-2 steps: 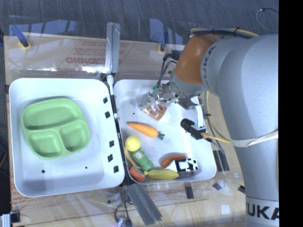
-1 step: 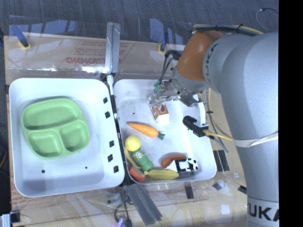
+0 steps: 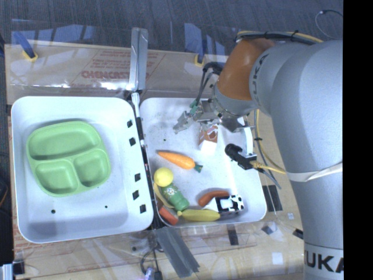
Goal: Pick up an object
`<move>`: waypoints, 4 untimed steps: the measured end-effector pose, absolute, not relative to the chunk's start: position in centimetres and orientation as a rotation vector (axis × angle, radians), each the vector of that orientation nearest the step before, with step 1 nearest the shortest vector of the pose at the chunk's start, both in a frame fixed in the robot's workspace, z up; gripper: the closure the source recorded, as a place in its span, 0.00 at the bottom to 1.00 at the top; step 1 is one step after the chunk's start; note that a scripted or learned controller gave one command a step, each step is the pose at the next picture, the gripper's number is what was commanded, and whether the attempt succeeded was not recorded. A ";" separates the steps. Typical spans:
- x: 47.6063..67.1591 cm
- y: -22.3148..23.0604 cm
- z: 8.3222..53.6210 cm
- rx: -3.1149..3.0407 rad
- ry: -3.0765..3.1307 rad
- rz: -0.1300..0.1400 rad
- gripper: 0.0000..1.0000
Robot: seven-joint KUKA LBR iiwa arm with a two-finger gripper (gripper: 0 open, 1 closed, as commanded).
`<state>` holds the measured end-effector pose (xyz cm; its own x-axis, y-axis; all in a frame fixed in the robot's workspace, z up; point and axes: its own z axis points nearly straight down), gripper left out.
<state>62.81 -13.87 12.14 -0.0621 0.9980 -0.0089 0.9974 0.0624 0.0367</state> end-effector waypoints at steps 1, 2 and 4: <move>59.7 -9.9 9.1 1.981 2.444 -0.003 0.00; 53.3 -11.1 9.1 1.810 2.571 -0.002 0.00; 48.4 -12.8 10.2 1.692 2.644 0.003 1.00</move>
